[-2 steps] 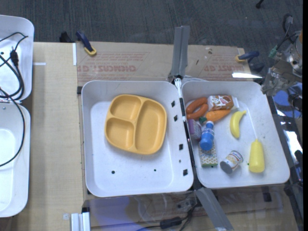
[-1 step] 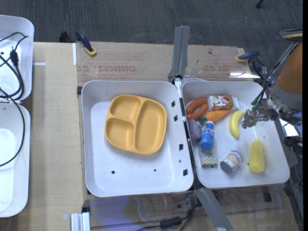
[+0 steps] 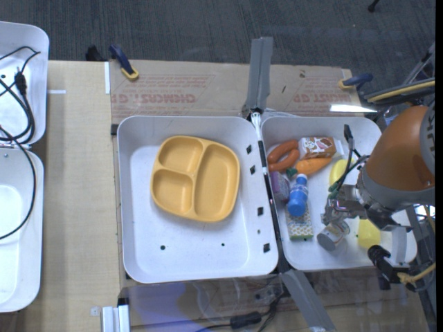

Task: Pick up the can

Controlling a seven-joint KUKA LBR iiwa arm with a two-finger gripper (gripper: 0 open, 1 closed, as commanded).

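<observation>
The can [image 3: 331,238] is a small silver cylinder lying on its side near the front of the right bin [image 3: 325,260]. My gripper [image 3: 337,216] hangs directly above it, under the orange wrist band, and reaches down to the can's top. From this angle I cannot tell whether the can is gripped or only lies beneath the gripper.
In the right bin are a blue bottle [image 3: 297,196], a sponge [image 3: 300,229], a purple item [image 3: 279,185], a sausage [image 3: 282,154], a snack packet [image 3: 317,146], an orange piece [image 3: 315,165] and yellow fruits [image 3: 369,233]. The left bin [image 3: 138,247] holds a yellow divided plate [image 3: 196,178].
</observation>
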